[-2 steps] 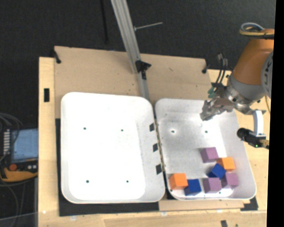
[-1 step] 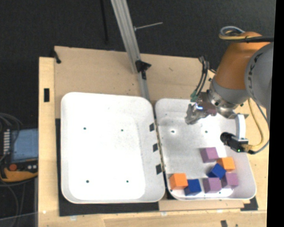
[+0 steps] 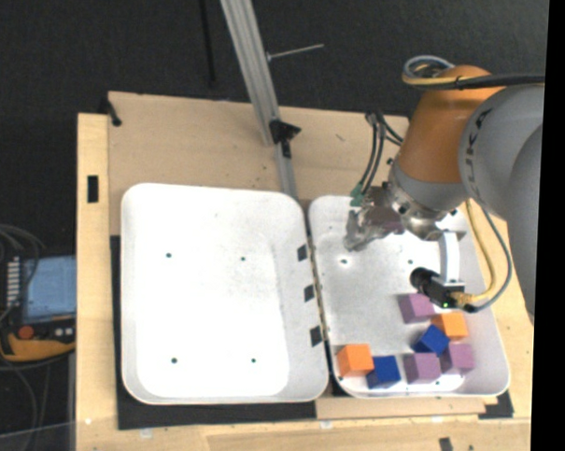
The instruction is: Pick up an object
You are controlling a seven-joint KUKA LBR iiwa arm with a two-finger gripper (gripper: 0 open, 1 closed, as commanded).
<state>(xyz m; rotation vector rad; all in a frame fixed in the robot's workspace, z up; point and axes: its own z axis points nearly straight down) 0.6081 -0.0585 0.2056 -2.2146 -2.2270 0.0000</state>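
Camera view, arm (image 3: 456, 115): you see it reaching in from the upper right of the frame.
Left bin (image 3: 135, 288): bare white floor.
Right bin (image 3: 374, 280): blocks clustered at lower right.
Gripper (image 3: 359, 231): hovers over the bin's upper left; you cannot tell its opening, nothing visibly held.
Nearest block: purple block (image 3: 415, 307), well apart.
Progress: pick not yet made.

Bins (image 3: 209, 291) look like smooth white plastic, slight sheen. Counter (image 3: 174, 136) is bare matt wood, plywood-like. Blocks (image 3: 356, 359) matt, foam-like. Arm (image 3: 506, 136) has a smooth grey shell and satin orange band; end effector (image 3: 359, 231) is dull grey metal. Floor (image 3: 85, 34) dark, rough carpet.
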